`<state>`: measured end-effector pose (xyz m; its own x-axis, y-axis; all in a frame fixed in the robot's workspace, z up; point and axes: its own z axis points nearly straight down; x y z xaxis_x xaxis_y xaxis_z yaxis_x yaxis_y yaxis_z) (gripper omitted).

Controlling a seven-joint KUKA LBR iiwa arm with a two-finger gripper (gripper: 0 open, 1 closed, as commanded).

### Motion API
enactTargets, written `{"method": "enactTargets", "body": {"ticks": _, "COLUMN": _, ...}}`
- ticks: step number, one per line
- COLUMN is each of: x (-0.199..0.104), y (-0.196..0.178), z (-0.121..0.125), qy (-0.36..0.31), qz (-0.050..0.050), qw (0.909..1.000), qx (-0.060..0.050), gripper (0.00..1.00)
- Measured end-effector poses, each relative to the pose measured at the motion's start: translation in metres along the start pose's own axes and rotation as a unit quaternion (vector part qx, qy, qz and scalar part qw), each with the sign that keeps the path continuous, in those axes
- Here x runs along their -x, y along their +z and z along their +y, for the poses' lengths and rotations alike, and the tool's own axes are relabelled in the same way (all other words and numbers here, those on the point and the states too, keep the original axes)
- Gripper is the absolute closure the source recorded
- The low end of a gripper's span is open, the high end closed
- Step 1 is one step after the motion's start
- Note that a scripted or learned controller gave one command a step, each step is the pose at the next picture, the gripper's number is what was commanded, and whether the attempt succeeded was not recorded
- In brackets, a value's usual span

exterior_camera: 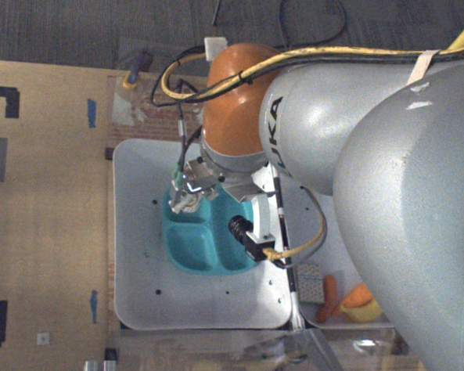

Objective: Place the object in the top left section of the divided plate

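While the grey arm [390, 167] fills the right of your view, note the orange and yellow pieces [350, 299] lying in the right-hand bin [349, 325] nearest the camera. Beyond them, in the left bin [135, 237], sits the teal divided plate [201, 245]. The gripper [186, 197] hovers over the plate's far left corner; whether it carries the object cannot be told, nor can its grip. Your risk is a release onto a divider ridge or the rim, so the piece rolls into a wrong section or out onto the bin floor.
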<state>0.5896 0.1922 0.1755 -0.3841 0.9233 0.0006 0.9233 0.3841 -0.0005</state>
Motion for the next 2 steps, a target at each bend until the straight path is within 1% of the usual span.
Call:
{"method": "enactTargets", "body": {"ticks": 1, "x": 0.0151, "y": -0.0441, "z": -0.0594, "qy": 0.041, "qz": 0.000, "qw": 0.9991, "qx": -0.001, "gripper": 1.00}}
{"method": "enactTargets", "body": {"ticks": 2, "x": 0.0159, "y": -0.0443, "z": -0.0595, "qy": 0.042, "qz": 0.000, "qw": 0.9991, "qx": -0.001, "gripper": 0.00}}
